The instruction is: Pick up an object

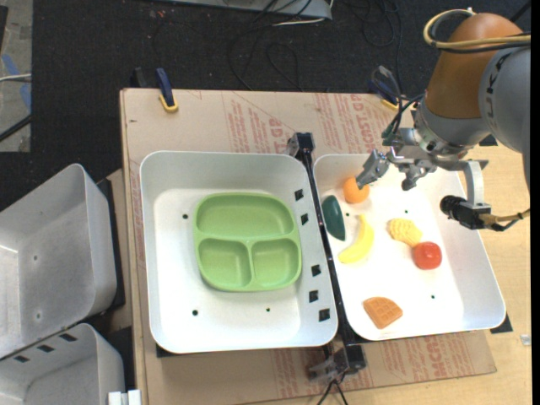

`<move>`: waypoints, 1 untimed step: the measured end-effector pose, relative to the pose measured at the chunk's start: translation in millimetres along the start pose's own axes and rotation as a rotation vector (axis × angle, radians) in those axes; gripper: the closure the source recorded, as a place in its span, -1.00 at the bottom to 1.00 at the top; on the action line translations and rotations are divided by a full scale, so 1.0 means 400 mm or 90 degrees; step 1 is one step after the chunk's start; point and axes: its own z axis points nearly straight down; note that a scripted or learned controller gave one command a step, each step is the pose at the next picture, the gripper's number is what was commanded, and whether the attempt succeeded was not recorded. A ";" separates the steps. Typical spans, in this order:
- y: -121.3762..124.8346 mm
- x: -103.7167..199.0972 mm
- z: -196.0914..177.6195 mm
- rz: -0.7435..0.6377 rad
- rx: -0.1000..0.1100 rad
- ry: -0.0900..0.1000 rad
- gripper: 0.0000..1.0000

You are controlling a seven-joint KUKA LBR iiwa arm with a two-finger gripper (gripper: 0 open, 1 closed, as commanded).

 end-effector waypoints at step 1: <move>0.007 0.000 -0.023 -0.001 -0.010 -0.001 -1.00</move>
